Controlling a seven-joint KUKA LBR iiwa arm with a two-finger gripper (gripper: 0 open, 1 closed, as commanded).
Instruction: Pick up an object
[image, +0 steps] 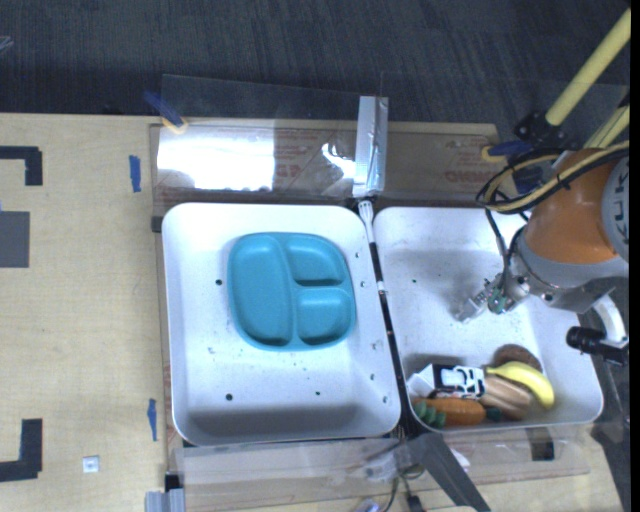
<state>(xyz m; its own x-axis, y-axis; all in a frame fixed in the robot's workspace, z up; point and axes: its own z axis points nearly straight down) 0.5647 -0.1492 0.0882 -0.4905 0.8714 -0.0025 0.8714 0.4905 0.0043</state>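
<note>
In left bin (190, 300): lying flat, blue divided tray (292, 290). In right bin (430, 240): hovering mid-bin, gripper (480, 300), finger state impossible to tell. Below it, toward near wall: lying crosswise, banana (525, 381), carrot (455, 411), small clutter.

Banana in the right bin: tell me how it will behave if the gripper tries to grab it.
The banana looks curved and smooth, so it may slip or rock under pinching. It lies piled against other toys near the bin's front wall, so they would probably shift too.
</note>
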